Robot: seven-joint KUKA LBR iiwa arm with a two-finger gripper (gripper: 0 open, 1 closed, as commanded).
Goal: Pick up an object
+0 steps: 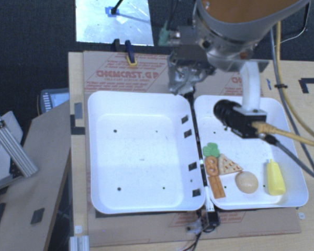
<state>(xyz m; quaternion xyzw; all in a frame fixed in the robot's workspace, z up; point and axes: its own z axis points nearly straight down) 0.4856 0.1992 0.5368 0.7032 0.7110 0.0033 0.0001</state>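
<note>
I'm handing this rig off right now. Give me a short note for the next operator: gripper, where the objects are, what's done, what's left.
Gripper: up at the far end of the seam between the bins; whether it is open or shut cannot be told, and nothing shows in it.
Objects: all at the near end of the right bin: green piece, pretzel, orange strip, triangular cracker, tan ball, yellow bottle.
Done: no pick yet.
Left: choose an object, descend, grasp, lift.
</note>
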